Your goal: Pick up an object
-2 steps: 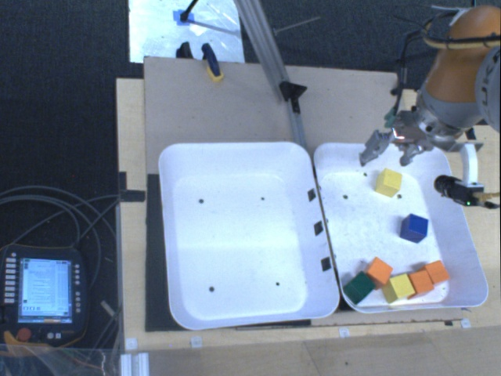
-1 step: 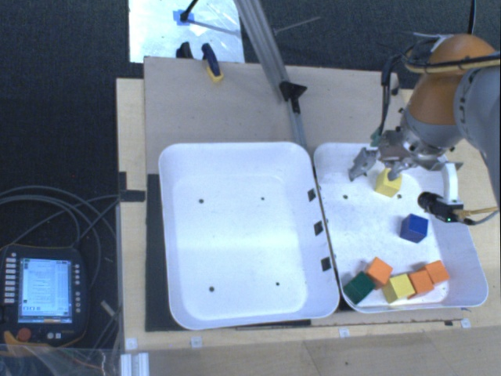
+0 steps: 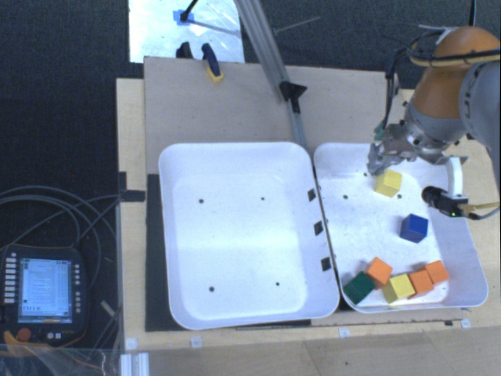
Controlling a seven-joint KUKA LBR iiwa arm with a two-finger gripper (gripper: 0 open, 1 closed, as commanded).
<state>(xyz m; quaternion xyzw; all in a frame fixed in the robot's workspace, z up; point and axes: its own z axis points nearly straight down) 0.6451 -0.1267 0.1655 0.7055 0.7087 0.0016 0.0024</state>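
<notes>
1. Claw [image 3: 381,163] hangs low over the far part of the right bin [image 3: 470,245], its tips just beside a yellow cube [image 3: 388,183]; whether it is released or clenched cannot be told from this slant.
2. That yellow cube lies on the bin floor, at the claw's near side, tilted a little.
3. A blue cube [image 3: 414,228] sits apart, near the bin's middle.
4. Along the near wall lies a cluster: a green cube [image 3: 358,287], an orange cube [image 3: 380,271], a second yellow cube [image 3: 399,287] and two more orange cubes [image 3: 428,277].
5. The left bin [image 3: 180,210] stands beside it on the bench [image 3: 227,100].
6. A handheld control pendant [image 3: 41,292] with cables rests at the left.
</notes>
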